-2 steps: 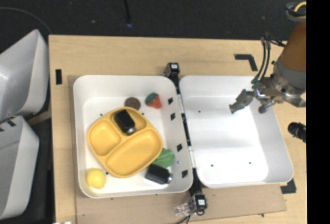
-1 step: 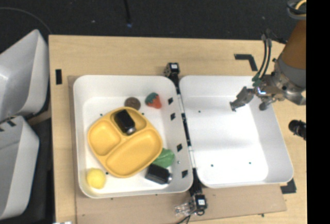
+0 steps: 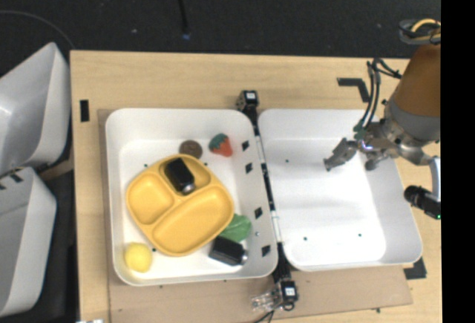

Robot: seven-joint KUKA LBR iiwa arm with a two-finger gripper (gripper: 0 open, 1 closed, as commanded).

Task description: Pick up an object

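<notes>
The gripper (image 3: 338,157) hangs over the right bin (image 3: 334,240), whether its jaws are apart or together I cannot tell, while the yellow divided plate (image 3: 182,214) lies in the left bin (image 3: 119,165).

My arm (image 3: 419,84) is grey with an orange band. A yellow divided plate (image 3: 178,209), yellow ball (image 3: 138,258) and red strawberry (image 3: 220,143) lie in the white bin (image 3: 119,136).

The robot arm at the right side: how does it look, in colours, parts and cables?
The arm has a broad orange band above a grey wrist section. Thin dark cables, some greenish, run down beside it, and a yellow and black loop sits at its top. The small claw at its end is dark grey metal. A black cylindrical part sticks out lower on the right.
</notes>
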